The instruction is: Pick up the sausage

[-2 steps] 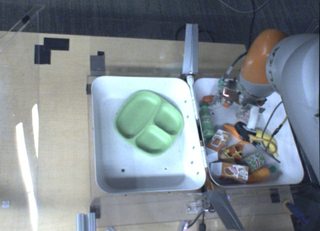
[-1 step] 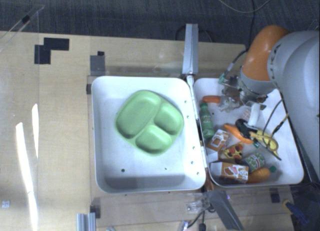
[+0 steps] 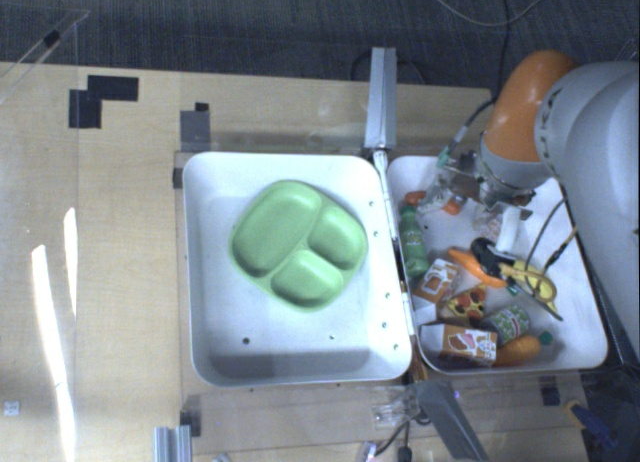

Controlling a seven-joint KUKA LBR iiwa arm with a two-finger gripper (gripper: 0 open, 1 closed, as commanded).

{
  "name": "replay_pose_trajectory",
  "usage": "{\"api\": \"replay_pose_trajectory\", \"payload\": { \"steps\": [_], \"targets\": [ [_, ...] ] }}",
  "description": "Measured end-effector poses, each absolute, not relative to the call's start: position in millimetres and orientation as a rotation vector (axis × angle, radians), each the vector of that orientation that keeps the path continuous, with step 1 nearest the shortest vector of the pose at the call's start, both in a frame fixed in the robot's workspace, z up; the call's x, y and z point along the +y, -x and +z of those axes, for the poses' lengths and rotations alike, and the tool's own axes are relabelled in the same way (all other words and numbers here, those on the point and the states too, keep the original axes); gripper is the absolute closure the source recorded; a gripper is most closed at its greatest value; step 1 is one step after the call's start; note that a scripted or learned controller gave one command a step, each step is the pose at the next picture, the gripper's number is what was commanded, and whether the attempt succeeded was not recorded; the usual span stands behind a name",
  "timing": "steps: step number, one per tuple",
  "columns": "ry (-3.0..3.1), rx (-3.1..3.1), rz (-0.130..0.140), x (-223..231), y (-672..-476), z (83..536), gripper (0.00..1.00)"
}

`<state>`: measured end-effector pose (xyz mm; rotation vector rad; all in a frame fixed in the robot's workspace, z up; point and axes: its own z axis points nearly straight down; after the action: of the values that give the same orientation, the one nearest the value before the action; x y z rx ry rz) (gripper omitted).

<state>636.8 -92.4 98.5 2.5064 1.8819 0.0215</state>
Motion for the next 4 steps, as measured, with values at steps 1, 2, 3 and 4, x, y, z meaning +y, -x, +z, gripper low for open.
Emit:
{"api": "replay_pose_trajectory", "payload": {
  "steps": [1, 2, 3, 4],
  "targets": [
    [-2.504, 1.882, 0.028, -91, -638.9, 109, 1.0],
    [-2.505, 1.882, 0.028, -91, -638.9, 109, 0.0],
    [-2.475, 1.928, 0.01, -99, -647.8, 87, 0.0],
    [-2.47, 1.93, 0.021, -97, -650.9, 99, 1.0]
  ]
}}
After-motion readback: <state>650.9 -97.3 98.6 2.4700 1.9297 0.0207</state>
